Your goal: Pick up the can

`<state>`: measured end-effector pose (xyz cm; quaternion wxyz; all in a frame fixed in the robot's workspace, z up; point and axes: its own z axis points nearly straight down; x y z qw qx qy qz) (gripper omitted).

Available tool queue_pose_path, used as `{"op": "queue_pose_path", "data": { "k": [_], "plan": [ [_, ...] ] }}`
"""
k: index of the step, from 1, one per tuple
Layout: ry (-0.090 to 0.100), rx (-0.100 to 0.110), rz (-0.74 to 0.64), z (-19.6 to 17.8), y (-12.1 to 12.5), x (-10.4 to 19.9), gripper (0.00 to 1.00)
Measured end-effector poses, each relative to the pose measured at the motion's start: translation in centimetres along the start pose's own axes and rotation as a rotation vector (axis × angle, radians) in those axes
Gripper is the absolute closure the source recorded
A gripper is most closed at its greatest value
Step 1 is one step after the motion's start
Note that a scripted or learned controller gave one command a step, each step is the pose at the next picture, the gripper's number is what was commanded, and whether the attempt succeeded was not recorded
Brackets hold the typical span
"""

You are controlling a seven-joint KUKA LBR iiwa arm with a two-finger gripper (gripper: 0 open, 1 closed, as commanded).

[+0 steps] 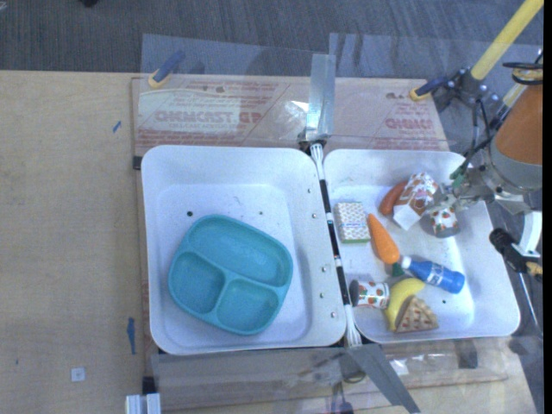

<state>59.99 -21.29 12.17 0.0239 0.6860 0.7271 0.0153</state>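
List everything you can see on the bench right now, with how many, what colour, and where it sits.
Bins: two, white, side by side on the bench.
Divided plate: one, teal, three compartments, in the left bin.
Can: one, white with red and dark print, lying near the front left of the right bin.
Second small can: one, white and red, under the gripper at the back right.
Carton: one, white and red, back of the right bin.
Carrot: one, orange, middle of the right bin.
Bottle: one, blue, lying right of the carrot.
Banana: one, yellow, front.
Pizza slice: one, tan, front.
Checked block: one, pale, by the divider.
Gripper: one, grey, over the back right.
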Motion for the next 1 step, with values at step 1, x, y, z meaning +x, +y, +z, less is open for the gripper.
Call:
{"op": "queue_pose_path", "data": {
  "k": [1],
  "plan": [
    [0.010, 0.054, 0.088, -8.60, 4.06, 6.33, 1.00]
  ]
}}
